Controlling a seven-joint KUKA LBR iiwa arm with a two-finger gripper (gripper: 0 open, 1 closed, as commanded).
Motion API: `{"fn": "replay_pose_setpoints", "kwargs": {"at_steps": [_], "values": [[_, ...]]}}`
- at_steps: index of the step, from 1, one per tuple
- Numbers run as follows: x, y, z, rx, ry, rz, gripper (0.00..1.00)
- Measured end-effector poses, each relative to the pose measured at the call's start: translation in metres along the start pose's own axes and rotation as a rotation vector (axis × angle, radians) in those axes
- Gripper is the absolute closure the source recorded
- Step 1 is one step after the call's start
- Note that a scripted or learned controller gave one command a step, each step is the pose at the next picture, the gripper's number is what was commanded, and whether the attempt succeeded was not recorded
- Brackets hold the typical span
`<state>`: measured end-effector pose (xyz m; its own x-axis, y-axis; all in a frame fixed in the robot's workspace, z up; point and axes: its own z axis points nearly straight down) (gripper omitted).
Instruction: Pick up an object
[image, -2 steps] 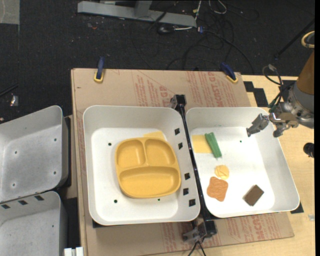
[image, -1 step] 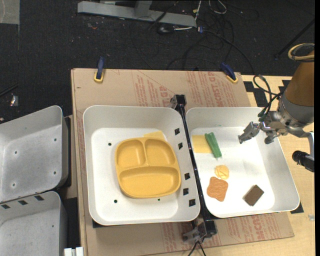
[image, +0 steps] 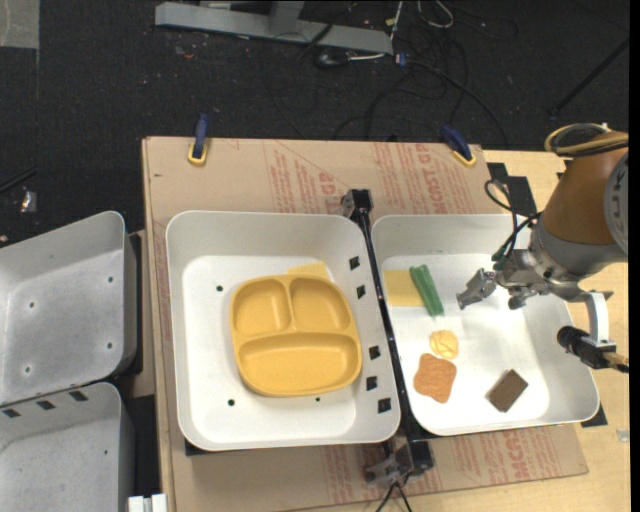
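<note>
Tool (image: 497, 290) hovers over right bin (image: 570, 400), right of green stick (image: 426, 289), nothing seen in it, grip state unclear.

Arm (image: 590, 215): one, grey, entering the camera view from the 3 o'clock edge. Orange band above the wrist sits at roughly 2 o'clock of the view, broad and rounded, with a pale ring at its upper rim. Below the band a grey wrist section slopes toward 8 o'clock. Dark cables run along its 9 o'clock side. Hand (image: 478, 291): grey metal, extended from the wrist toward 9 o'clock, tilted slightly downward. Finger spacing too small and blurred to read. Nothing visibly held between them.
</note>
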<state>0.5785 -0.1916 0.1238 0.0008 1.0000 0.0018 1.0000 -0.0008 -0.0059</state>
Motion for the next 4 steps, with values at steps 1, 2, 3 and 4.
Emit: {"fn": "replay_pose_setpoints", "kwargs": {"at_steps": [1,2,3,4], "values": [[-0.001,0.002,-0.014,-0.008,-0.003,0.000,1.00],[-0.001,0.003,-0.079,-0.013,-0.004,-0.003,1.00],[-0.003,0.009,-0.142,-0.014,-0.005,-0.004,1.00],[-0.003,0.010,-0.146,-0.009,-0.003,-0.004,1.00]]}}
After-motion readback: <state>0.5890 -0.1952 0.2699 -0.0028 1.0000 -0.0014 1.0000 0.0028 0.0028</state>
